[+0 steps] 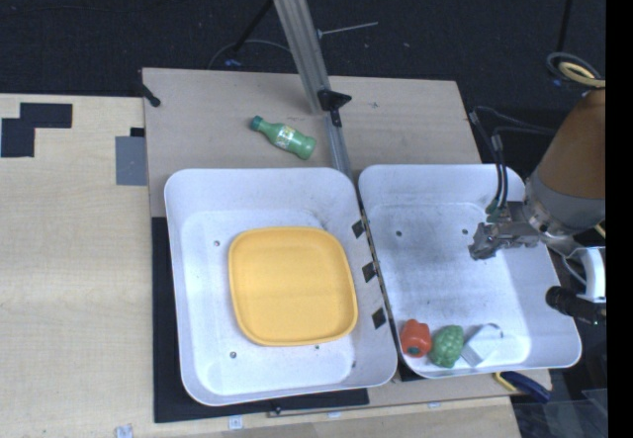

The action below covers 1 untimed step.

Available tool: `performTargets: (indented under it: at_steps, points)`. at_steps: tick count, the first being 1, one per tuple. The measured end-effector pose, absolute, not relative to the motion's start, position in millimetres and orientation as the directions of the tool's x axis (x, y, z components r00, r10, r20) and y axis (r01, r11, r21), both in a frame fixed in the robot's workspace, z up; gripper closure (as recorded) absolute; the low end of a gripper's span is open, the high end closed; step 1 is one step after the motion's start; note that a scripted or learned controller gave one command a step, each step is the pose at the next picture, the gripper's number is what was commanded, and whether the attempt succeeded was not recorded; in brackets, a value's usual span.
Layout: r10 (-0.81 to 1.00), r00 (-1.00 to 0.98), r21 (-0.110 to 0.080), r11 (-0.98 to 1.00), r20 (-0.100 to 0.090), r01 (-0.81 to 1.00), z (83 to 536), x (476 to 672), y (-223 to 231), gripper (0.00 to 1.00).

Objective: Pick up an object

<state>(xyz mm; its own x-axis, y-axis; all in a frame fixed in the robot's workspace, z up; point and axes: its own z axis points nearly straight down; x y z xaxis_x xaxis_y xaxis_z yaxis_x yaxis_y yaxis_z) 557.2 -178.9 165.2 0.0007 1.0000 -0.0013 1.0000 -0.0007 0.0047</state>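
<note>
Plastic-looking and light, I judge, the red pepper [415, 337] and green lump [447, 345] want gripping across their middles, though I cannot tell how my hand [487, 243] stands.

Both white bins [188, 228] look like moulded plastic, smooth with a dull sheen; the right bin's floor [435, 258] is scuffed grey. Inside the left bin, the yellow plate [293, 285] appears matt plastic. Behind the bins, the green bottle [284, 136] looks glossy, and the slanted rail [302, 31] is ribbed bare metal. The bench [406, 125] looks like pale, matt wood.
</note>
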Motion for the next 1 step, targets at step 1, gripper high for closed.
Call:
performTargets:
  at_steps: [1]
  points:
    - [1.0,0.001,0.005,-0.001,-0.001,1.0,227.2,558.0,-183.3,1.0]
